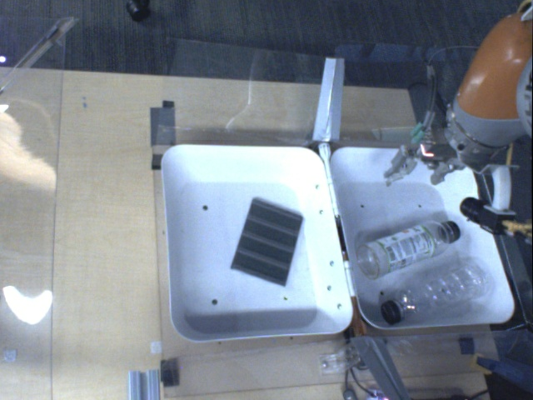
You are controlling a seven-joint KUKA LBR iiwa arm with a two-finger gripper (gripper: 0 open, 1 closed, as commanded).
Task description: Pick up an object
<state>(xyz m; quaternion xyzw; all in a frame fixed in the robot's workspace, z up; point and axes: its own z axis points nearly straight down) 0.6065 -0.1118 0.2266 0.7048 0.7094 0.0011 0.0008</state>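
- The arm (500, 73) reaches in from the right, its orange band high over the far corner of the right bin (366, 169), so I judge this to be the approach step: nothing is lifted yet.
- The left bin (179, 223) holds one dark ribbed flat block (266, 241), lying askew near its middle, well apart from the arm.
- In the right bin lie two clear plastic bottles. The labelled bottle (408, 245) rests on its side across the middle, its dark cap toward the right wall; the second bottle (437, 292) lies nearer the front edge, its black cap toward the left.
- The gripper (422, 158) hovers above the far part of the right bin, its fingers spread with nothing between them.
- The labelled bottle looks the nearest candidate. The next move, as I see it, calls for a shift toward the front of the bin, lining the fingers across the bottle's round body, then a straight descent before closing.
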